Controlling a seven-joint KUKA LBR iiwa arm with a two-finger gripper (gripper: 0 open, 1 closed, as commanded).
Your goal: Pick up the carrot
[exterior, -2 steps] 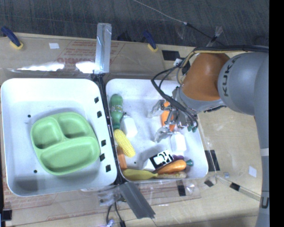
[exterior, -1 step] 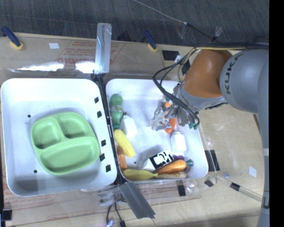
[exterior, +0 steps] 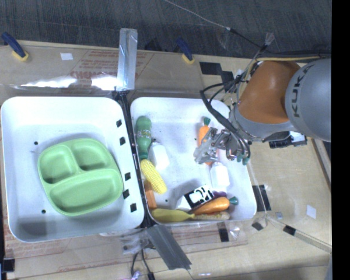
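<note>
A small orange carrot [exterior: 203, 134] with a green top lies in the upper right part of the right bin [exterior: 181, 107], green end pointing to the far side. My gripper [exterior: 206, 153] hangs over the same bin, right at the carrot's near end, touching or just above it. The orange-banded wrist [exterior: 268, 95] comes in from the right. The gripper's body hides the carrot's lower tip.
The right bin also holds a green cucumber-like piece [exterior: 143, 130], a corn cob [exterior: 153, 177], a banana [exterior: 172, 215], a long orange vegetable [exterior: 213, 205], two white blocks [exterior: 220, 175] and a black-and-white tag [exterior: 197, 196]. A green divided plate [exterior: 79, 174] lies in the left bin.
</note>
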